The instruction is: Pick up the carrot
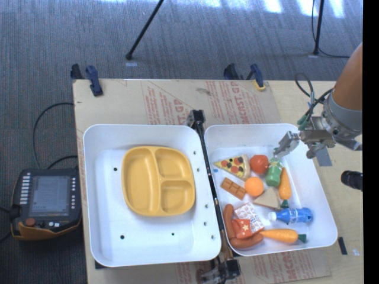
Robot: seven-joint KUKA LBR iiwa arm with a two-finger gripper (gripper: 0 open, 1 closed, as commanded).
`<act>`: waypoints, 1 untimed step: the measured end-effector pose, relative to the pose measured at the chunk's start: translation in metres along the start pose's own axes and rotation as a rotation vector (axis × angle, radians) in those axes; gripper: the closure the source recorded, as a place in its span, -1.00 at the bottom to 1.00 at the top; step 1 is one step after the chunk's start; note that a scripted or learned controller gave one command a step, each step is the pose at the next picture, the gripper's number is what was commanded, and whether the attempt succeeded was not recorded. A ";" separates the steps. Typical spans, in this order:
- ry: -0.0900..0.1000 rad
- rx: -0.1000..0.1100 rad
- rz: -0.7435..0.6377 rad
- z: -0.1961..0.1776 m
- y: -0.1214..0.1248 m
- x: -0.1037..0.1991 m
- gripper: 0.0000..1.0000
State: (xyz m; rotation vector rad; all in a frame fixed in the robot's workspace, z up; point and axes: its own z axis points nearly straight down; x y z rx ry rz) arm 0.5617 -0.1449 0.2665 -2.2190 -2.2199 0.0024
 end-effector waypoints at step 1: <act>0.002 0.002 0.233 0.081 -0.016 -0.044 -1.00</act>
